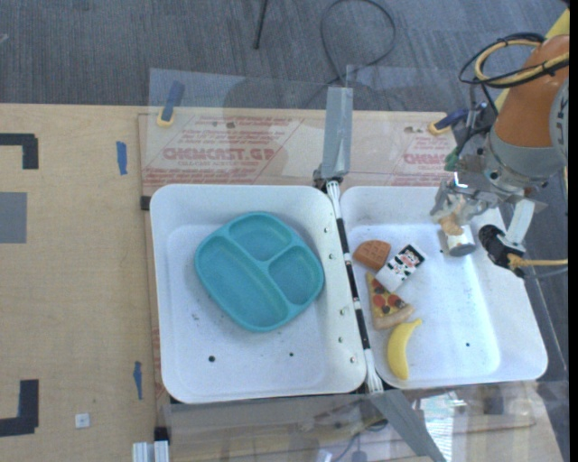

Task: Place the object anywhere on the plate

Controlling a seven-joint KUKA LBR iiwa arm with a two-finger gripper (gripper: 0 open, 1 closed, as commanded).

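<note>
Camera view: a pale, small object (454, 236) is being held at 2 o'clock by the gripper (455, 233), pinched between narrowly parted fingers; the teal plate (259, 271) is being left at 9.

A dark grey carpeted floor (108, 36) ran along the far side, with a thin black cable (361, 27) looping across it and a slim dark stand leg (262, 23) beside that. The bench top (72, 271) was pale plywood, marked with black tape squares (23, 152) near its left edge and short strips of blue tape (121, 157). A clear plastic sheet with faded red lettering (226, 149) lay flat at the back, pinned by a yellow clamp (166, 115). A grey metal bar (339, 131) stood upright between the two halves. The light was even and soft, casting hardly any shadow.
</note>
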